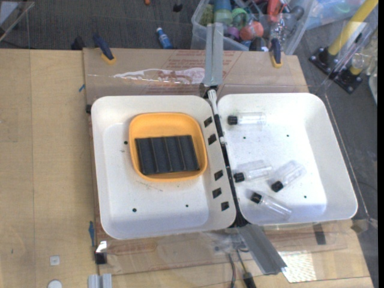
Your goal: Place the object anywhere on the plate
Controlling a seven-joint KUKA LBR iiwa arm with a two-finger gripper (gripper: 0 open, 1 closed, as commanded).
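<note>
An orange plate (140, 128) rests in the left bin (114, 209), and a dark ribbed rectangular block (167, 154) lies flat on its middle. In the right bin (312, 137) lie several clear plastic vials with black caps: one near the top (247, 119), one at the centre left (252, 173), one tilted beside it (286, 176), and one near the front (270, 204).
A divider with black clips (217, 161) runs between the two bins. A clear tub of colourful toys (252, 11) stands behind the bench. Cardboard and tape (162, 71) lie behind the bins. A metal bracket (261, 251) sticks out at the front.
</note>
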